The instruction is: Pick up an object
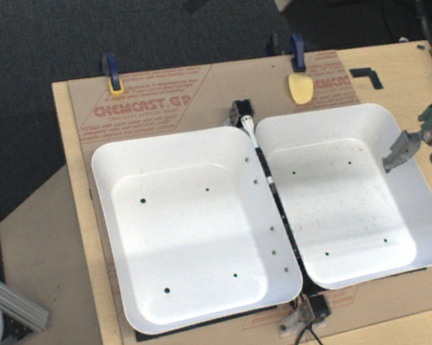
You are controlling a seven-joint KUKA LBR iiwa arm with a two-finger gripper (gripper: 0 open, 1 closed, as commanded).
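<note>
My gripper hangs over the right rim of the right white bin, at the view's right edge. Its two grey fingers stand apart, open, with nothing between them. A small pale yellow object lies on the brown board behind the right bin, far from the gripper. The left white bin and the right bin show bare white floors with a few small dark dots.
The bins sit side by side on a brown board, joined by a black strip. Blue clamps grip the board's far edge. Cables run out at the front. A metal rail lies at the left.
</note>
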